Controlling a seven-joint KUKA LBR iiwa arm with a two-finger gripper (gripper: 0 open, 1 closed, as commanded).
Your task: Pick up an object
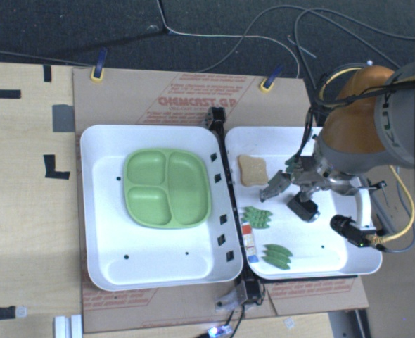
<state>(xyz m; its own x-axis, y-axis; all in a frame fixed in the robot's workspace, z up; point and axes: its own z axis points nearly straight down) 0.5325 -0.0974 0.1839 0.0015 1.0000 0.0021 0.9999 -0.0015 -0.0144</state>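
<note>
In the right bin (334, 259), a tan bread-like slice (252, 170) lies at the upper left. A green leafy toy (258, 217) sits below it, and a green pea pod (277, 255) rests near the front. A small red and white tube (247, 239) lies along the bin's left wall. My gripper (289, 197) hangs over the middle of this bin, right of the bread and the leafy toy. It is open, with nothing between its fingers. One finger (273, 187) points toward the bread.
The left bin (102, 259) holds a green divided plate (168, 187). A black divider (225, 189) separates the bins. The arm's grey and orange body (362, 125) covers the right bin's upper right. Cables trail across the dark floor behind the bench.
</note>
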